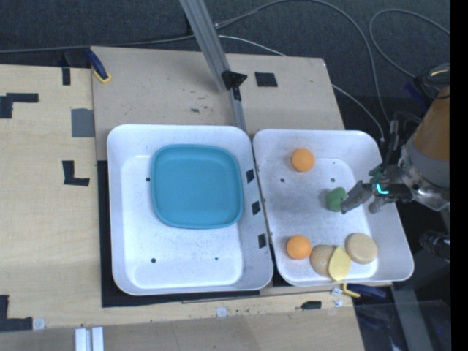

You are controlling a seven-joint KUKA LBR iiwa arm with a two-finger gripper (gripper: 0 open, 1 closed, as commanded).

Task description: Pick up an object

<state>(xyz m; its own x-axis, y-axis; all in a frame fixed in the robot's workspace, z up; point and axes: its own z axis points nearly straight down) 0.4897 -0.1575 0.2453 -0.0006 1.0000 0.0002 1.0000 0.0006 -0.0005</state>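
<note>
In the right bin [365, 146], a small green object [336, 198] lies near the middle. My gripper [365, 202] hovers just to its right and is open, with nothing between its fingers. The nearer finger [353, 198] reaches to the green object's right edge; I cannot tell if they touch. One orange ball [303, 159] rests toward the bin's back. A second orange ball [297, 246] sits at the front beside a tan round piece [320, 257], a yellow piece [339, 265] and another tan round piece [360, 247].
The left bin [131, 262] holds a blue square plate [196, 186]. A grey metal bar [212, 42] slants down from the top to the gap between the bins. Cables [351, 28] loop over the dark floor at the back right.
</note>
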